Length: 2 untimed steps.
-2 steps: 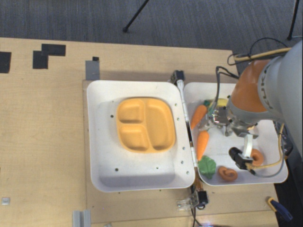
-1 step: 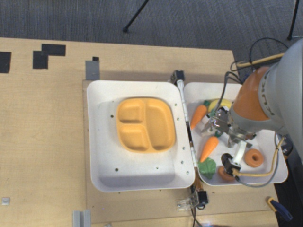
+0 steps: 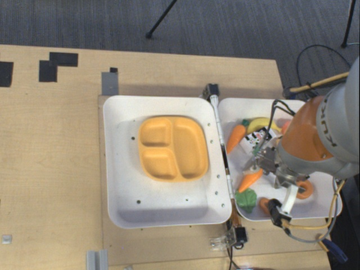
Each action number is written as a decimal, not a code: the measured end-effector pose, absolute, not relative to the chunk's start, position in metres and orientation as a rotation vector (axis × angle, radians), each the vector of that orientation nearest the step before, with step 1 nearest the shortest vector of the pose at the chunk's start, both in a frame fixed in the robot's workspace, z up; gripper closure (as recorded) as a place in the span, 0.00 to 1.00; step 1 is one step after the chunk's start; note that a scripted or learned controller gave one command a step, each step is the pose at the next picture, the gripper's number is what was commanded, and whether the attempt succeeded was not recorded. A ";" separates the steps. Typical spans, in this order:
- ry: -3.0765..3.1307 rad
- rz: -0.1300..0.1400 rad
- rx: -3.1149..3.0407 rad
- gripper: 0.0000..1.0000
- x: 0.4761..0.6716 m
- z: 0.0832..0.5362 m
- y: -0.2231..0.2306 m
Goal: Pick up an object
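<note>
Camera view looks down at a slant on a pale wooden bench [image 3: 50, 167] carrying 2 shallow white bins side by side. The left bin [image 3: 121, 151] is the larger sight, and in its middle lies a yellow-orange tray [image 3: 171, 148] with 3 compartments — 2 small ones on its left half, 1 long one on its right. The right bin [image 3: 322, 207] is partly covered by the grey arm [image 3: 343, 117], which comes in from the right with its orange band [image 3: 301, 136] above the wrist. Below the band the wrist hardware hangs low over the middle of that bin, and the gripper [image 3: 269, 163] sits among the toys there; whether its fingers are spread or closed cannot be told, and no toy is seen between them. The pickable things all lie in the right bin: an orange carrot [image 3: 235, 138] near the upper left corner, a yellow banana [image 3: 257, 124] just beside it toward the back, a second orange carrot [image 3: 251, 180] just beside the gripper — contact cannot be judged — and a green leafy piece [image 3: 245, 198] near the front wall. An orange ring-shaped piece [image 3: 305, 190] peeks out under the wrist. A black cable [image 3: 278, 114] loops over the back of the bin.
</note>
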<state>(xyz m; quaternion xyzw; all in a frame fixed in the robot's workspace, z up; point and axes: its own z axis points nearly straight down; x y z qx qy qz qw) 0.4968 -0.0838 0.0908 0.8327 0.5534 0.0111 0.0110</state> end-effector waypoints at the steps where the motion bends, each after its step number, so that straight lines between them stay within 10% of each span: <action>1: 1.822 0.034 2.527 0.00 0.497 0.091 -0.086; 2: 1.839 0.037 2.527 1.00 0.499 0.099 -0.082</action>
